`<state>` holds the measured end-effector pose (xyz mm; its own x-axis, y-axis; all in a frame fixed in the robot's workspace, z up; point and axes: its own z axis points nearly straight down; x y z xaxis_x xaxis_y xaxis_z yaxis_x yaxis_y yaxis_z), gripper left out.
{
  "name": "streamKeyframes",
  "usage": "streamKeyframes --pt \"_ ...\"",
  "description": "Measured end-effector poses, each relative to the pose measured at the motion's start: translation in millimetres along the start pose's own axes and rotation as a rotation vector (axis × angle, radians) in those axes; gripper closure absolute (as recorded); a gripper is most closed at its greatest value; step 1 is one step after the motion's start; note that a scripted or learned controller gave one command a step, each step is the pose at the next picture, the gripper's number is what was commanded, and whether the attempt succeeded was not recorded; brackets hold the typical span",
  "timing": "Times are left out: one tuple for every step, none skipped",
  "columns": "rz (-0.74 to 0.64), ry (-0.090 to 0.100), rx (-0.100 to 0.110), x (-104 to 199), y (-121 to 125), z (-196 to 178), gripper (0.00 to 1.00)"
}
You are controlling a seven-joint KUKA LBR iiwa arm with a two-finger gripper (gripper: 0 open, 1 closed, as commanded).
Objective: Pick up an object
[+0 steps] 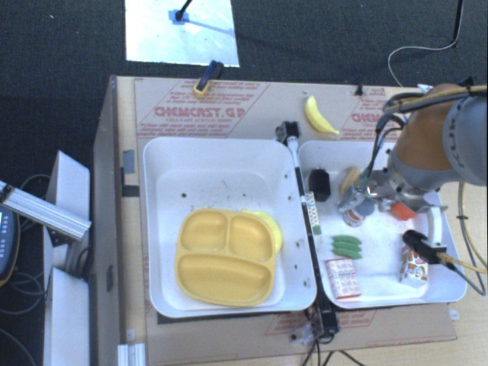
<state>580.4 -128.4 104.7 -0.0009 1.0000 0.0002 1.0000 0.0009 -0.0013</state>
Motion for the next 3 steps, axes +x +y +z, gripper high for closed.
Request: streamKeyframes --pt "-0.003 -0.001 -0.004 3 71 20 0.00" --pt "-0.005 -0.001 -0.007 3 72 9 1.00" --pt "-0.004 0.001 -0.006 85 40 -81 1.00"
